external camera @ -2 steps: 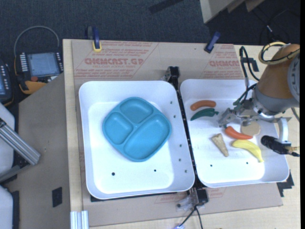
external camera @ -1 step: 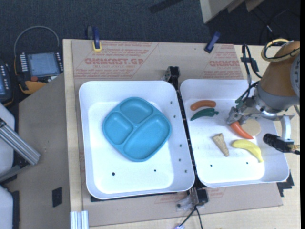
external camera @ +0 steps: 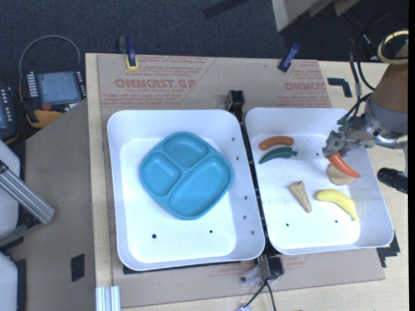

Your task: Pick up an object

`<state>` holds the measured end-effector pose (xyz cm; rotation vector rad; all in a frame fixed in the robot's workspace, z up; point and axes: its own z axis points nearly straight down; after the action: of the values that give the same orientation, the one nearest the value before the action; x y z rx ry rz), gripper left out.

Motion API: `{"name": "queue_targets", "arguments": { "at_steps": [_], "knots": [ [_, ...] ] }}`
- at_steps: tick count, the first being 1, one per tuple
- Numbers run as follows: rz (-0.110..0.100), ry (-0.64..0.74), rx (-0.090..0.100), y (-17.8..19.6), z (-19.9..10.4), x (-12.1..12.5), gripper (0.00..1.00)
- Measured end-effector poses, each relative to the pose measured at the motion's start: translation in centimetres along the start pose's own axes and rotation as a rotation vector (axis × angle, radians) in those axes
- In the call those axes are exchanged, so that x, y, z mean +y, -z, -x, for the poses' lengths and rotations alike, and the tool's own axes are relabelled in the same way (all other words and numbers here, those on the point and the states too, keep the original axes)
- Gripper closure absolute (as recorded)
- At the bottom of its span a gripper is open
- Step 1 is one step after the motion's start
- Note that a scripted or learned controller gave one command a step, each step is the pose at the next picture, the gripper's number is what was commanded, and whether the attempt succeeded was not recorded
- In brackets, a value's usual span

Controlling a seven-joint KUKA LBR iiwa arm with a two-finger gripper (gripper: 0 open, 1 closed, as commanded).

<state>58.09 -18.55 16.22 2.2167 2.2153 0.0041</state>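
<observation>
the arm is down by the carrot, but nothing is picked up yet

camera view: there are two white bins on the counter point(external camera: 97, 173). the left bin point(external camera: 123, 173) has a blue plate point(external camera: 186, 174) with three parts in it. the right bin point(external camera: 285, 229) has the little toy foods. there is a red sausage point(external camera: 277, 142) and a green pepper point(external camera: 277, 153) lying close together near the top left of that bin. there is a tan cone point(external camera: 301, 194) in the middle and a yellow banana point(external camera: 338, 202) just beside it on the right. an orange carrot point(external camera: 343, 164) lies on top of a round tan thing point(external camera: 338, 175) near the right wall of the bin.

the arm comes in from the right. its end effector point(external camera: 338, 144) sits low, right above the top end of the carrot, maybe touching it. it is too small and blurry to tell how wide it is or if it has hold of anything.

i think the reaching part is nearly done. the carrot looks like it is lying in the bin, not lifted. the grabbing and the lifting up are left to do.
</observation>
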Motion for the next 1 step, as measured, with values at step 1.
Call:
{"name": "queue_targets", "arguments": {
  "at_steps": [1],
  "knots": [
    [0.000,0.002,0.001,4.44,-0.10,0.58,1.00]
  ]
}}
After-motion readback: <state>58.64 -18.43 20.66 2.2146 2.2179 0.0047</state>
